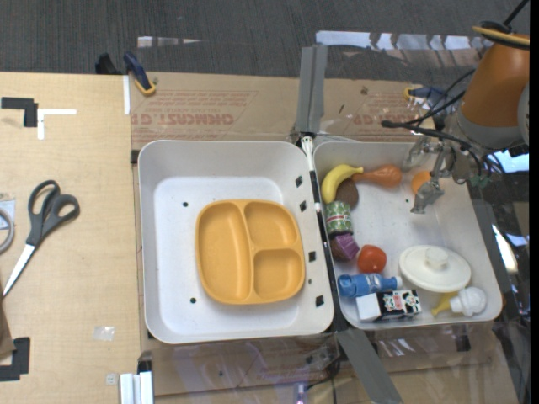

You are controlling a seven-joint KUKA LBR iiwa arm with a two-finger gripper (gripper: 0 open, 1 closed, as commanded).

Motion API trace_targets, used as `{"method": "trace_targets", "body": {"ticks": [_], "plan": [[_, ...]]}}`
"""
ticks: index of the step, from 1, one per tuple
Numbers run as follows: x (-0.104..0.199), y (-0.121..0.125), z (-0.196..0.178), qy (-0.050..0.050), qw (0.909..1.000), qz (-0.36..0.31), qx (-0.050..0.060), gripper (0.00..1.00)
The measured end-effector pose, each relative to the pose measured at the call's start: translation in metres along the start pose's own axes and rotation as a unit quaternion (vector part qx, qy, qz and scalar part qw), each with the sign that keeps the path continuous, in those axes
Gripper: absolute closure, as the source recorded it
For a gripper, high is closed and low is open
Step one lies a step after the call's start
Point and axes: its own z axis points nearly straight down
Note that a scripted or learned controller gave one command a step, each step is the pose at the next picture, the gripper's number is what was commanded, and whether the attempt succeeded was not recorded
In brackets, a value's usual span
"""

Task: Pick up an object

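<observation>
Orange is the colour nearest the metal two-finger gripper [427, 194]: a small orange rounded piece [419, 180] lies just beside the fingers, on their left and a touch toward the far wall of the right white bin [483, 225]. That is the relation the next move turns on, as I judge it, since the task names no particular thing and this piece sits closest to the tool. Whether it touches the fingers or hides partly behind them, I cannot tell; nor can I tell how wide they stand, for they are small and blurred against the white floor. Nothing is seen between them.

Further left along the far end of the same bin lies an orange-brown drumstick-shaped toy [381, 175], its long axis running roughly left to right, its thin end meeting the tip of a curved yellow banana [337, 180]. Both are well apart from the tool compared with the small orange piece.

Toward the near end lie a round white lidded dish [434, 268], a red tomato-like ball [371, 258] and a blue bottle [364, 285], all lying toward the camera from the tool.

The left white bin [160, 225] holds a yellow three-compartment plastic tray [249, 250], far from the arm's reach at this pose
</observation>
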Motion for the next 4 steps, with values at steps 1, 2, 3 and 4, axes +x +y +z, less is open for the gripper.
{"method": "trace_targets", "body": {"ticks": [1,2,3,4], "plan": [[-0.002,0.000,-0.012,-0.004,1.0000,-0.001,0.001,1.00],[-0.002,0.001,-0.011,-0.004,1.0000,-0.001,0.001,0.00],[0.002,-0.007,0.011,0.004,0.9990,0.045,-0.002,0.00],[-0.001,-0.007,-0.001,0.000,0.9991,0.043,-0.001,1.00]]}}
